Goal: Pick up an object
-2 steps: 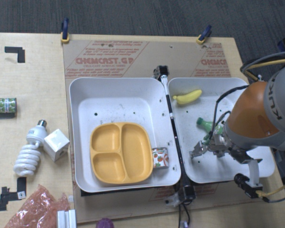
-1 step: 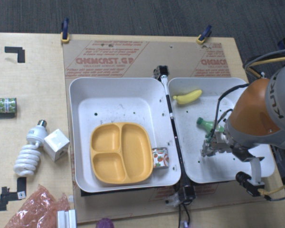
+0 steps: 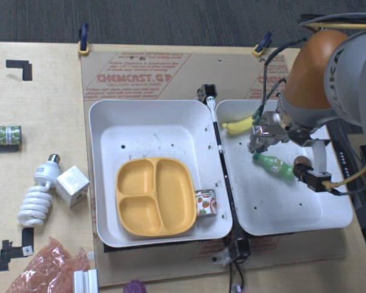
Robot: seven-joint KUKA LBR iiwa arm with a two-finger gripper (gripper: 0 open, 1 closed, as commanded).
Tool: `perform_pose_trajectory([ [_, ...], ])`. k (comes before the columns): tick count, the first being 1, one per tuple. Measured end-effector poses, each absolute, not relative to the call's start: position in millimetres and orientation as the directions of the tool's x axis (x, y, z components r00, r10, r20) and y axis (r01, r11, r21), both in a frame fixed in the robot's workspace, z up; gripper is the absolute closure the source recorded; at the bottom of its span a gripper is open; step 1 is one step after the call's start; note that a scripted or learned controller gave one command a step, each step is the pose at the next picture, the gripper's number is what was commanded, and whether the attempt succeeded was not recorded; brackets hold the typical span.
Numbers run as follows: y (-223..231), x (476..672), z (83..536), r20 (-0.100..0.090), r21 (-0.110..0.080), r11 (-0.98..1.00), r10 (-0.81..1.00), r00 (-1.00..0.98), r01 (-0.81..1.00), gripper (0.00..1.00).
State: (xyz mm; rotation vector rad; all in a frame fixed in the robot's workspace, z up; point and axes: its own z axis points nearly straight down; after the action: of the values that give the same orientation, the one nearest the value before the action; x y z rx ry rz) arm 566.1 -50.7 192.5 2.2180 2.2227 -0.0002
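The pincer (image 3: 262, 140) hangs just above the green bottle (image 3: 274, 166), banana (image 3: 239, 125) at ten o'clock; its state I cannot tell. The round bottle may roll away.

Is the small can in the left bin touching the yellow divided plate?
Touching. The camera view shows the small can pressed against the right edge of the yellow divided plate, no white bin floor between them.

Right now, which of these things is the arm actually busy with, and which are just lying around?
Busy with: gripper, green bottle, banana, all in the right bin.

Lying around: yellow divided plate, small can, light bulb, white cube, green can.
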Motion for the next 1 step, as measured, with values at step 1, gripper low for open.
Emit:
perform_pose_trajectory([
  [1,-50.8,566.1,192.4,-0.001,0.001,0.002,1.000,-0.002,1.000,0.00],
])
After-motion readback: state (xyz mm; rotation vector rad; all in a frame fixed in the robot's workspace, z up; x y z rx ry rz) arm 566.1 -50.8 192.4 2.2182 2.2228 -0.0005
